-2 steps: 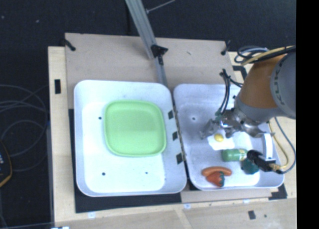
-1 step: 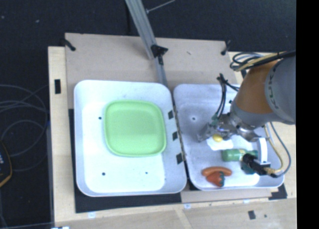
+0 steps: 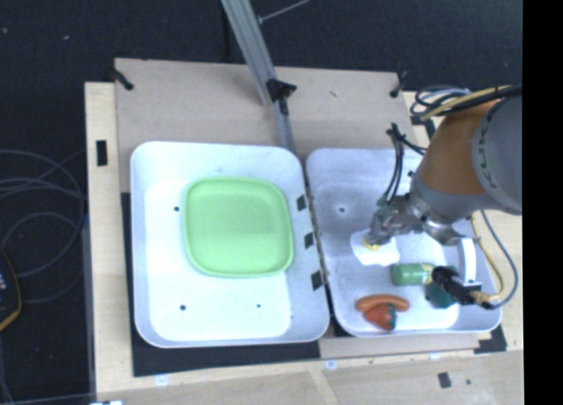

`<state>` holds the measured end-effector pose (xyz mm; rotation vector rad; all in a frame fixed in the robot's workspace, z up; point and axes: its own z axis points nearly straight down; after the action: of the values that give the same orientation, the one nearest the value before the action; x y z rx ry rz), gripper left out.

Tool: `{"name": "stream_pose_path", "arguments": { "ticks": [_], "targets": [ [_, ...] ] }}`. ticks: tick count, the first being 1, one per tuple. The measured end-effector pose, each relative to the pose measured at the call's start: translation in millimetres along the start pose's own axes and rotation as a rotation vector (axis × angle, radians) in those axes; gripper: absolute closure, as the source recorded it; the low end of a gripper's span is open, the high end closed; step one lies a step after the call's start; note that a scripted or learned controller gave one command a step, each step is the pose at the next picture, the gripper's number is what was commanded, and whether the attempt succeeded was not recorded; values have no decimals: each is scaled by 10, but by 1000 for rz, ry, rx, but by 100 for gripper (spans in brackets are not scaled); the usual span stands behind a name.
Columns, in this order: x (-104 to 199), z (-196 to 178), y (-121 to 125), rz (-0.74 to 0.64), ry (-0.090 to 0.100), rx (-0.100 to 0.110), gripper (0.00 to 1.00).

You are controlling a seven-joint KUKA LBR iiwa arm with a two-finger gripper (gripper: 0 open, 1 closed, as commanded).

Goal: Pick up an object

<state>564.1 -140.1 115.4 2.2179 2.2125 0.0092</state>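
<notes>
My gripper (image 3: 380, 234) reaches down into the right bin (image 3: 339, 185), right over a pale yellow-white object (image 3: 371, 254) near the bin's middle. Just to the right of that object lies a green cylinder-like object (image 3: 410, 273). An orange-red object with a green patch (image 3: 382, 308) rests near the bin's front edge. The gripper tips sit at the upper edge of the pale object; contact is unclear from this angle.
The left bin (image 3: 158, 306) bears a light green square plate (image 3: 237, 225). A grey slanted pole (image 3: 251, 38) rises behind the bins. The arm's grey and orange body (image 3: 466, 161) covers the right bin's far right side.
</notes>
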Motion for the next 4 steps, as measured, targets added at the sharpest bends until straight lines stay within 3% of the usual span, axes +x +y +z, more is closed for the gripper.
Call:
{"name": "stream_pose_path", "arguments": {
  "ticks": [2, 3, 4],
  "targets": [
    [-91, -1021, 4, -2, 1, 6, 100],
    [-97, -1268, 12, -2, 2, 7, 100],
    [466, -1363, 66, -7, 3, 8, 100]
  ]
}}
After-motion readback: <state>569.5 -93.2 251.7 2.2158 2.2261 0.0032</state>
